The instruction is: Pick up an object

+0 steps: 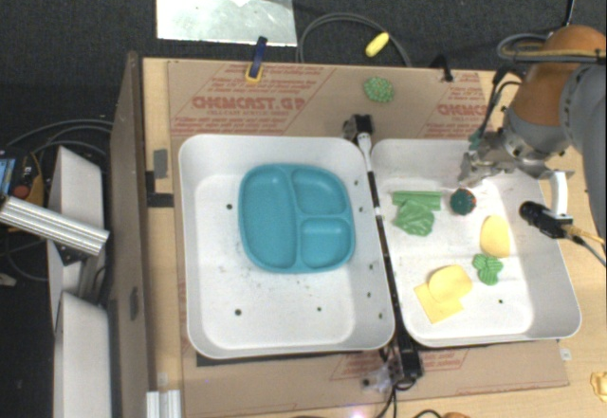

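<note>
The left white shallow plastic bin [213, 312] holds a teal-blue plastic plate with three compartments [296, 217], lying flat near the bin's middle and slightly toward its far side. A black clip strip [377, 217] runs along the seam where this bin meets the right white shallow plastic bin [550, 312]. In the right bin, closest to the seam, lies a crumpled light-green soft piece [414, 211], on the far-left part of the floor. Nearer the front sits a yellow flat block with a rounded yellow lump on top [443, 292]. Right of the green piece is a small dark teal ball [462, 203], and just beyond it, on its far side, hangs the metal two-finger gripper [471, 174] of the grey arm with the orange band [555, 84], which comes in from the right. The gripper is near the ball, but whether it touches it cannot be told, nor whether its jaws are apart or together. Right of the ball lie a pale yellow egg-shaped object [495, 237] and, just nearer, a small green leafy toy [487, 268].
</note>
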`<action>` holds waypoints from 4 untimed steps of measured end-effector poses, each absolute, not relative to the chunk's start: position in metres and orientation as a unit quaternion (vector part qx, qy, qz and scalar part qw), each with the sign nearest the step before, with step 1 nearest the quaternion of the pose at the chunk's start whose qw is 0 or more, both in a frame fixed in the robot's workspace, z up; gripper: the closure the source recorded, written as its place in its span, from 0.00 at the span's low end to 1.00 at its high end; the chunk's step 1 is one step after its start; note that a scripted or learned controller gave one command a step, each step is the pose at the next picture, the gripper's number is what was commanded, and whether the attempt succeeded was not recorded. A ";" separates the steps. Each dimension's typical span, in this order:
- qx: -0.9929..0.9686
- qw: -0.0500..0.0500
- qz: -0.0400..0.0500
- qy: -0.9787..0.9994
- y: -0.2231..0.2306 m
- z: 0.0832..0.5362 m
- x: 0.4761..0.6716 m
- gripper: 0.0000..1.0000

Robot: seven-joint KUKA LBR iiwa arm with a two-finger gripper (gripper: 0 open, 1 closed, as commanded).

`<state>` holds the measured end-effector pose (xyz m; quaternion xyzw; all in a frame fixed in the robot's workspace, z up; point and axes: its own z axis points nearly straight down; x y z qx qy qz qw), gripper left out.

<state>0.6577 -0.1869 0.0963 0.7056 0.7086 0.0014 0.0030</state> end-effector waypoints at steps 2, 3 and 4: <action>0.707 -0.001 -0.001 0.707 -0.171 0.084 0.623 0.00; 0.707 0.002 0.002 0.708 -0.172 0.095 0.626 1.00; 0.701 0.002 0.005 0.713 -0.045 0.191 0.600 1.00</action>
